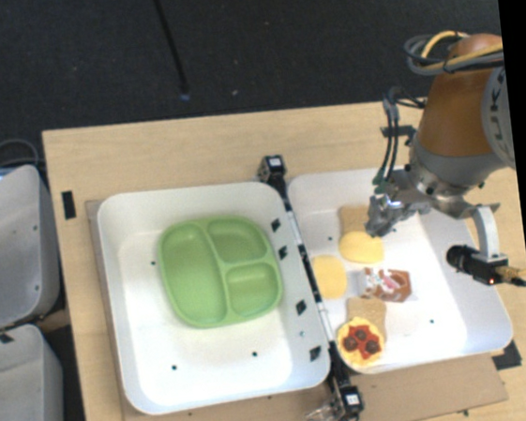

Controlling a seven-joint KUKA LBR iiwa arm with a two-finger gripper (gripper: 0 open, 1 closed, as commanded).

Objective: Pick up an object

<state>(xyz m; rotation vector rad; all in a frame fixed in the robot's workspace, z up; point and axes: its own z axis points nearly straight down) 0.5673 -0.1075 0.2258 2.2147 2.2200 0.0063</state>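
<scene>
The right bin (445, 321) holds several food-like items. A pale yellow oval piece (361, 246) lies near its middle, with a yellow-orange piece (328, 276) to its left. A small red and white packet (387, 283) sits below the oval. A round tart with red berries (360, 340) rests near the bin's front left corner. A tan flat piece (351, 217) lies behind the oval. My gripper (378, 219) hangs just above and to the right of the yellow oval, at its upper edge. Nothing is visibly held.
The left bin (139, 360) carries a green divided plate (220, 270). A divider with black clips (297, 258) separates the two bins. A black part (472, 264) sticks out from the arm over the right bin's right side. Grey equipment (4, 253) stands at the far left.
</scene>
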